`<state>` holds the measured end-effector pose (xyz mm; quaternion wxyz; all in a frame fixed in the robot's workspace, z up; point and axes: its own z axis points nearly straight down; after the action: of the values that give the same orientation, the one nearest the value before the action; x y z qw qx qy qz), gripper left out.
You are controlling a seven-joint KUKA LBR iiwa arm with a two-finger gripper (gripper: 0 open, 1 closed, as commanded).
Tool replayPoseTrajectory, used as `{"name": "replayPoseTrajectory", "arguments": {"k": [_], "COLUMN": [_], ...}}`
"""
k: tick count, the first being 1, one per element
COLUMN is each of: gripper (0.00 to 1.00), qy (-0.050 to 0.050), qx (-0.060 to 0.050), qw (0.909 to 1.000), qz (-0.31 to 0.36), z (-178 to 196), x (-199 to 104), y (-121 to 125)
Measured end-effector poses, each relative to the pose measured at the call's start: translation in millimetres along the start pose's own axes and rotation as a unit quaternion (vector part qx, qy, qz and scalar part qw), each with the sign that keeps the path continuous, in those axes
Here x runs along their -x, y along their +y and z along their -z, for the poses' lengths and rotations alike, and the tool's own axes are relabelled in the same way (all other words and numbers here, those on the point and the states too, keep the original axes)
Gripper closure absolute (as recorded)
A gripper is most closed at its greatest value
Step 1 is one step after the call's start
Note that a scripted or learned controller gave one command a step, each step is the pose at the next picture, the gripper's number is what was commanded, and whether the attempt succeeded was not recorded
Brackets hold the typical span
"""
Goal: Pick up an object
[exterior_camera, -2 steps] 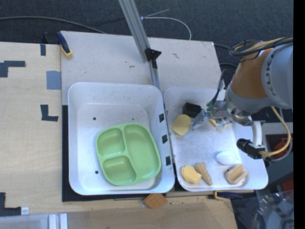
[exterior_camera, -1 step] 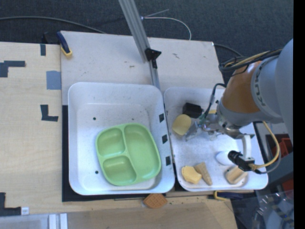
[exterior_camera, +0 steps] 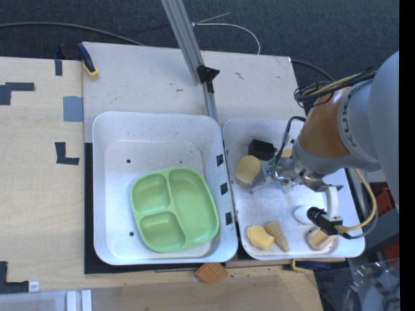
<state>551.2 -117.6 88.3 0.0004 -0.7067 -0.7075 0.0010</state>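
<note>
With the arm reaching in from the right, gripper (exterior_camera: 267, 173) low in the right bin (exterior_camera: 259, 254), just beside a round yellow piece (exterior_camera: 247, 169) lying to its left. Fingers' state: cannot tell, hidden under the wrist. Nothing visibly grasped. Nearest candidate: the round piece, no clear long axis. Farther toward the near rim: a cone (exterior_camera: 277, 234) and a yellow lump (exterior_camera: 260, 237). Green divided plate (exterior_camera: 173, 207) in the left bin (exterior_camera: 104, 173).
</note>
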Motion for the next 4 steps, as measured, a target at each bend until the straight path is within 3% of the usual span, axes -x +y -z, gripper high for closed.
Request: {"name": "replayPoseTrajectory", "arguments": {"k": [1,3,4], "gripper": [1.0,1.0,1.0], "qy": [0.001,0.0,0.0], "qx": [-0.001,0.003,0.002], "qw": [1.0,1.0,1.0], "qz": [0.0,0.0,0.0], "z": [10,116,148], "x": [-1,1,0], "y": [0,5,6]}}
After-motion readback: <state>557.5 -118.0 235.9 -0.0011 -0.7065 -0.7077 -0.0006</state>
